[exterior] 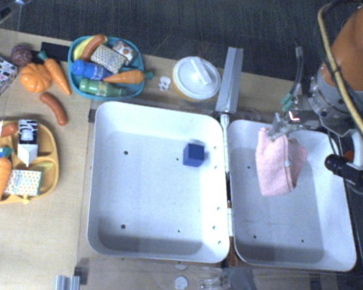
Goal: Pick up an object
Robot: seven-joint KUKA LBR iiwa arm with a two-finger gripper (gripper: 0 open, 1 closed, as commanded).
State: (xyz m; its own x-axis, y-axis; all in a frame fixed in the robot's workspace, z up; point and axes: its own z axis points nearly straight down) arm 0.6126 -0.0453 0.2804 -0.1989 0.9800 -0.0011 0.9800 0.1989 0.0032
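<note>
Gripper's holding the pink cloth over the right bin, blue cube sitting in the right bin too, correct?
Not quite. The camera view shows the small blue cube in the left white bin, not the right white bin. The pink cloth does hang from the gripper over the right bin.

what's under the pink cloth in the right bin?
The pink cloth hangs from the end effector, pinched at its top edge. Below it shows right bin floor; the patch directly behind the cloth is covered.
</note>
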